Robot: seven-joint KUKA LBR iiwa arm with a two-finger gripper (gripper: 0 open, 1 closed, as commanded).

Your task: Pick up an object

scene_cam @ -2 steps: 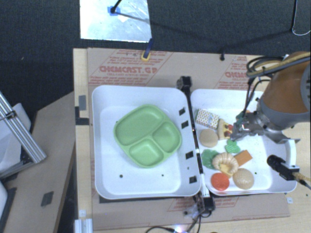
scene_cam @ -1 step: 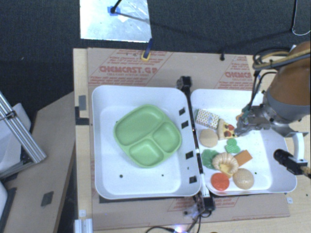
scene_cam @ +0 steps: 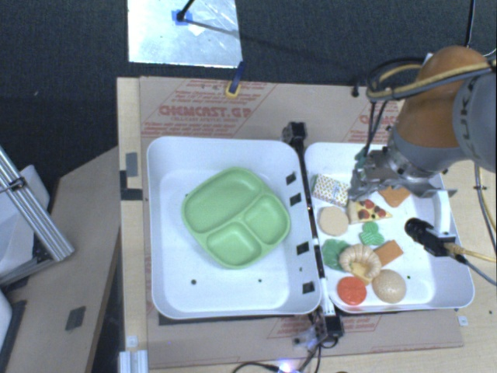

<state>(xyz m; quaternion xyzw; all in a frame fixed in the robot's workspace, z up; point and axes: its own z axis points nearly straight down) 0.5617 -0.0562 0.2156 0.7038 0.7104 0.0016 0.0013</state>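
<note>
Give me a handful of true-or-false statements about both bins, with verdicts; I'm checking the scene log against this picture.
1. The green divided plate lies in the left bin. True.
2. The pizza slice lies on the green plate. False: it lies in the right bin, just below the claw.
3. The red tomato sits near the right bin's front edge. True.
4. The croissant lies in the left bin. False: it is in the right bin, above the tomato.
5. The arm reaches over the left bin. False: it is over the right bin.

crowded toy food (scene_cam: 365, 259), open right bin (scene_cam: 458, 282) corner beside it
</note>
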